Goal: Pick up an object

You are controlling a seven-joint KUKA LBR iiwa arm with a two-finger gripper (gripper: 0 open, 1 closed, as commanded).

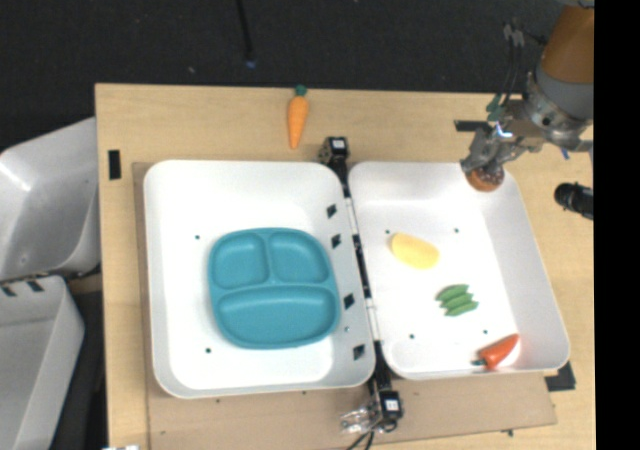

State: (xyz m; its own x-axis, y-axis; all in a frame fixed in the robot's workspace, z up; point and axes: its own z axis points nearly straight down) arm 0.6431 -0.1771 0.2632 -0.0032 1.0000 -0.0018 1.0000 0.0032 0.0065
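Three candidates in right bin (520,228): yellow piece (414,251) mid-bin, green pods (456,300) below it, red-orange item (497,350) at near wall. Gripper (486,170) poised over far right corner, a small brown thing just under it; grip state impossible to tell. Judged step: approach, nothing lifted. Next move: shift inward over one piece, descend.

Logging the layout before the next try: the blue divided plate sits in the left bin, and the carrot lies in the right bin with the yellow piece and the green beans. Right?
Not quite. The camera view shows the carrot on the bench beyond the bins, not in the right bin. The blue divided plate sits in the left bin; yellow piece and green beans are in the right.
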